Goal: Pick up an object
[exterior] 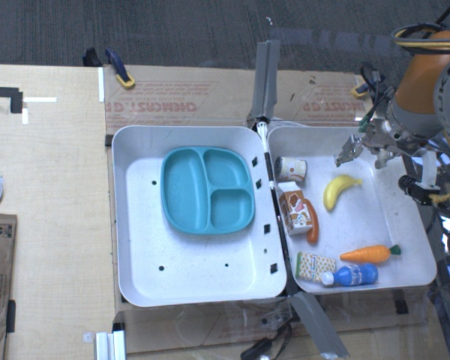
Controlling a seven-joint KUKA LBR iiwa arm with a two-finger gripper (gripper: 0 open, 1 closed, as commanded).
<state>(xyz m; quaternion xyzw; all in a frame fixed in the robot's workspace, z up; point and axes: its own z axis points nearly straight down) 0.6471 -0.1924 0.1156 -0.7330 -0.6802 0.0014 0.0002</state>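
Guessing the banana (pixel 339 190) is the likeliest pick: it lies in the right bin (pixel 405 276) toward the back, at about 7 o'clock from the gripper (pixel 362 150), nearest of the items, long axis running roughly 1 to 7 o'clock. Gripper hangs at the bin's back edge, fingers spread, nothing between them. Right bin also holds a small cup (pixel 291 169) at 9 o'clock of the banana, a snack box (pixel 294 210), a carrot (pixel 369 254), a blue bottle (pixel 351 277) and a packet (pixel 313 265); left bin (pixel 135 223) holds a teal divided plate (pixel 208 190).
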